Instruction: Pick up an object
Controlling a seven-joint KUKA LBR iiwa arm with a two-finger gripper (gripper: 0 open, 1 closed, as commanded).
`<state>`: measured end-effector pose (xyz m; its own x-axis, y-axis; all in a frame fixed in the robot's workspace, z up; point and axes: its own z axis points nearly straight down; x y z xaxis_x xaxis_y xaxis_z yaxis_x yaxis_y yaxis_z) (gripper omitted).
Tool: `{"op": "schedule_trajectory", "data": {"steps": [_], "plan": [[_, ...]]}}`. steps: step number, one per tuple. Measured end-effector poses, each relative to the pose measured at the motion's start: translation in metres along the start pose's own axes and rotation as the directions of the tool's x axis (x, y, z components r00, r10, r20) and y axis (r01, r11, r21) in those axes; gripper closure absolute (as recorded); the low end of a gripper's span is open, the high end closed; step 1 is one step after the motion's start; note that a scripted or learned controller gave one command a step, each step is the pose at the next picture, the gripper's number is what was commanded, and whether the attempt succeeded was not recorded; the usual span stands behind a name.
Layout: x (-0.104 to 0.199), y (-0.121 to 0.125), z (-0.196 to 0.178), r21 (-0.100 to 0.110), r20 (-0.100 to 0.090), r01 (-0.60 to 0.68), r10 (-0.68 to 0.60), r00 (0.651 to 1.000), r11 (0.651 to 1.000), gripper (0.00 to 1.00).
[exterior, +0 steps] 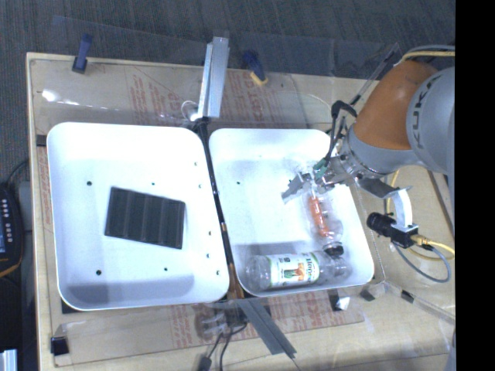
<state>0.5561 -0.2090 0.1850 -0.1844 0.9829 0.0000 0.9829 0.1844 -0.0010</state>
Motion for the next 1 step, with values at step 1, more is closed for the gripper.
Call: {"op": "schedule_trajectory", "data": {"steps": [1], "plan": [[0.0047,-0.0276,0.0013,0.003,-0.002,-0.101,0.101,0.995,0.995,0.0]]}}
